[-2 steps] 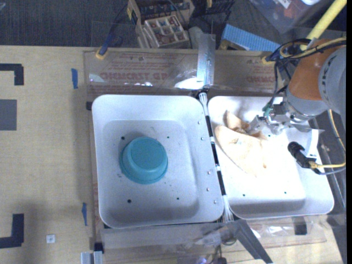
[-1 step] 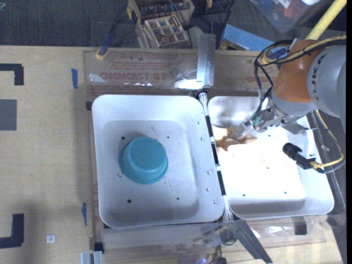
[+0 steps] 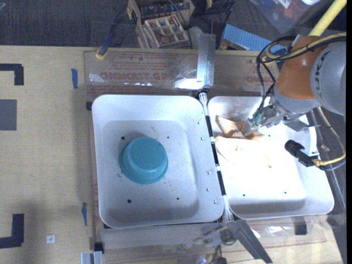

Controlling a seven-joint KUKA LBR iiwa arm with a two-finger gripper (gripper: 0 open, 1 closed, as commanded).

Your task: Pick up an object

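Faint red lettering on the cardboard sheet (image 3: 144, 75), seemingly unreadable.

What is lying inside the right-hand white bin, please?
A tan, crumpled-looking object lies at the back left of the right bin, with the gripper at its edge. The arm covers the bin's back right corner, hiding anything there.

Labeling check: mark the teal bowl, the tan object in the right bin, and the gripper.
teal bowl (image 3: 144, 159), camera view, upturned base.
tan object (image 3: 232, 127), camera view, its middle.
gripper (image 3: 256, 120), camera view, between fingertips.
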